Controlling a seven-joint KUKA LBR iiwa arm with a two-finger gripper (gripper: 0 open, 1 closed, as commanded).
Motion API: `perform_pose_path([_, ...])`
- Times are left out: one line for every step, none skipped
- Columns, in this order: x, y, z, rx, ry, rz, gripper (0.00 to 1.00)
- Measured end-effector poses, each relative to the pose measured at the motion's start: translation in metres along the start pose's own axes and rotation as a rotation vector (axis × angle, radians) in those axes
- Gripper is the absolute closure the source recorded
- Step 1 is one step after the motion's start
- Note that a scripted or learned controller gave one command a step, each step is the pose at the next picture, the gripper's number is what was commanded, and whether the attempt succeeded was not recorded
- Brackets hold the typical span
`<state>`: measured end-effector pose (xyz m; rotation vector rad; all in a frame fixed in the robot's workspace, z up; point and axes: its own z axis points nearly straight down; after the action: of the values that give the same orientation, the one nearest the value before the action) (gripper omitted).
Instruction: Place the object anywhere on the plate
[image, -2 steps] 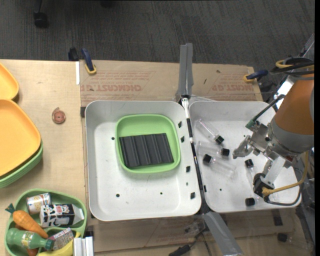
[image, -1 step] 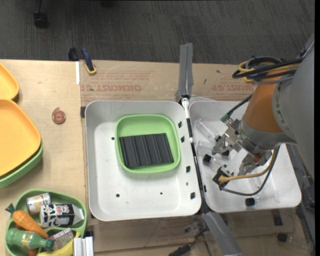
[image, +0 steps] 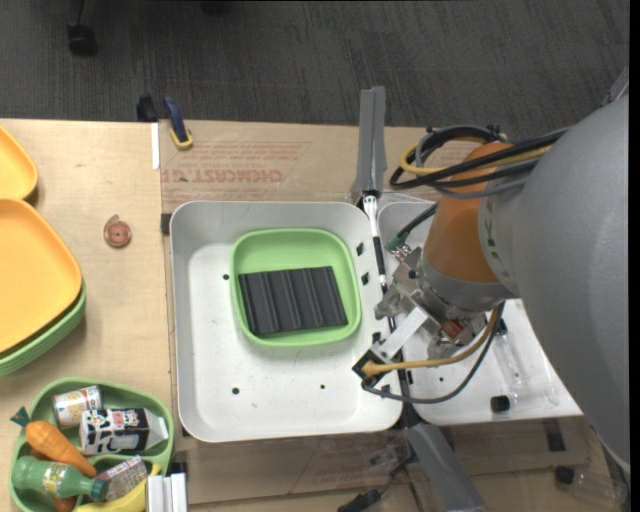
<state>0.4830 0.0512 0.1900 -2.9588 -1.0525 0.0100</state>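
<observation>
Plate (image: 296, 340) holds dark ridged object (image: 290, 300); gripper (image: 385, 350) just right of plate, grasp state unclear; we judge placement done, retreat next.

Grey arm (image: 570, 250) reaches in from right; wrist bent downward.

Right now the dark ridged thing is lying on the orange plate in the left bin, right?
Not quite. The camera view shows the dark ridged thing lying on a green plate in the left bin. The orange plates sit outside the bins, on the bench.
</observation>
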Motion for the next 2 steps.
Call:
perform_pose_path([-0.011, 0.005, -0.020, -0.002, 0.001, 0.085, 0.00])
perform_pose_path([0.009, -0.021, -0.022, -0.002, 0.000, 0.241, 0.00])
